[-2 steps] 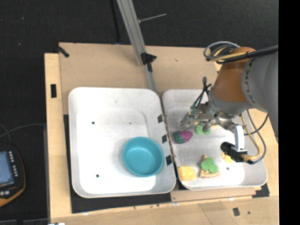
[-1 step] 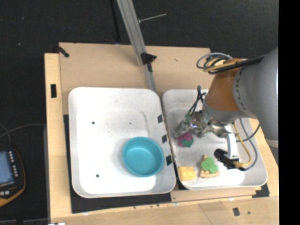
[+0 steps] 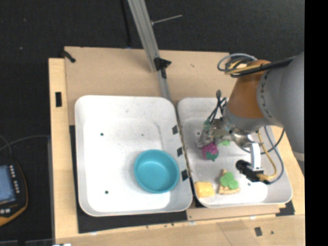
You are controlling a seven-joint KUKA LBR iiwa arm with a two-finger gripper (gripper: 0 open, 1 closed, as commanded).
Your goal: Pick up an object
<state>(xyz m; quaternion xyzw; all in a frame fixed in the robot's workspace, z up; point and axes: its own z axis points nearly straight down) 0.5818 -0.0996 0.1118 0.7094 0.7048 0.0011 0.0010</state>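
Gripper [image 3: 209, 137] low over a small magenta plastic toy [image 3: 209, 151] in the right white bin [image 3: 277, 196].
Probably light, stiff and a bit slippery; best pinched across its rounded middle. Whether the tool is parted or closed cannot be told.

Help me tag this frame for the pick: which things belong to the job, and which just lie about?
Job:
- hand, over the right bin
- purple toy just below it, the likely target

Lying about:
- bowl in the left bin
- yellow block
- green toy
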